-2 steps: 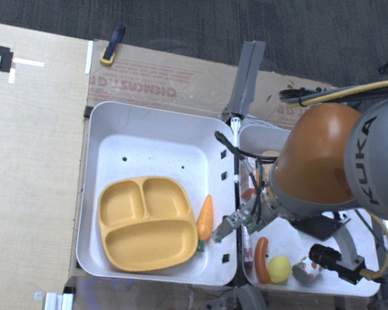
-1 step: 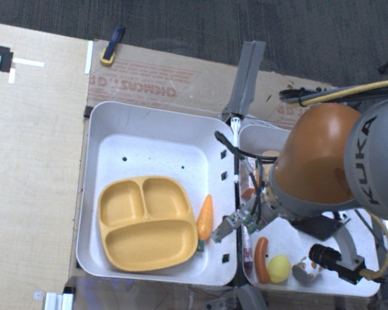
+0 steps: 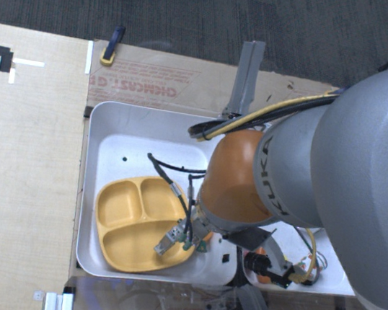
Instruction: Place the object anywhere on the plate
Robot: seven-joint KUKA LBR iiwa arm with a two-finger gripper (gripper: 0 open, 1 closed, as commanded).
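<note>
Jaws sit low over the yellow three-compartment plastic plate's (image 3: pixel 135 225) right edge; can't tell what they hold. Looks like the placing step, next a release.

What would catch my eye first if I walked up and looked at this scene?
Most striking is the huge grey arm with its orange band, sweeping in from the right and covering much of the view. Below it, a yellow divided plate lies in the white bin, with the gripper at the plate's right edge.
</note>
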